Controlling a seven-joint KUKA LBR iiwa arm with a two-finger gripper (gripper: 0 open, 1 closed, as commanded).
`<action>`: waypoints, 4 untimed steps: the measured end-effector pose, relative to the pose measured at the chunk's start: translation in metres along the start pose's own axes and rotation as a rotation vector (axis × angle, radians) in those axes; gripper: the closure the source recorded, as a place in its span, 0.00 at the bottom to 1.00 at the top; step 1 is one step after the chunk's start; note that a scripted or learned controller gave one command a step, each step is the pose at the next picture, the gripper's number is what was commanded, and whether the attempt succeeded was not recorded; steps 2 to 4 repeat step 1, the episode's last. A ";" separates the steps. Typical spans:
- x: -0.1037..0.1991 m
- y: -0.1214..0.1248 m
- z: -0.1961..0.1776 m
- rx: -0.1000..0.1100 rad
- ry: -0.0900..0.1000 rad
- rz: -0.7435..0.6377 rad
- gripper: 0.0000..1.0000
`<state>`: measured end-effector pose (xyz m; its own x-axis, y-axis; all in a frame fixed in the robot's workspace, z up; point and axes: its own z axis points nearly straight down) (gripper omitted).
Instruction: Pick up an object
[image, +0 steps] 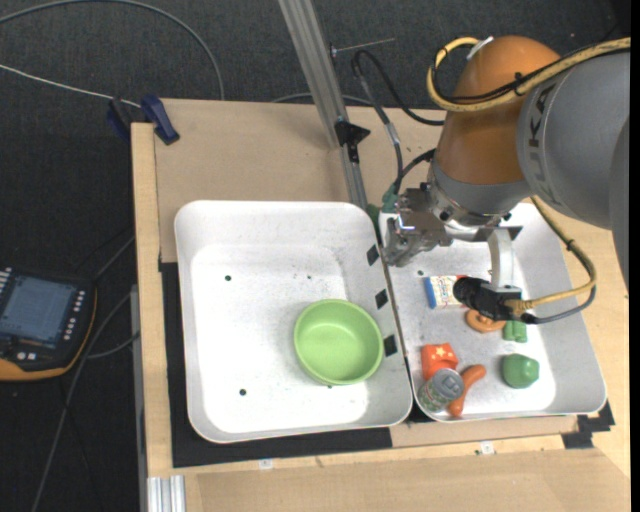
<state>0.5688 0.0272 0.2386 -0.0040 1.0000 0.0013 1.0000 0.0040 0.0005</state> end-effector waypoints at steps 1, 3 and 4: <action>0.053 0.001 0.011 0.001 0.000 -0.001 1.00; 0.053 0.001 0.011 0.001 0.000 -0.001 1.00; 0.053 0.001 0.011 0.001 0.000 -0.001 1.00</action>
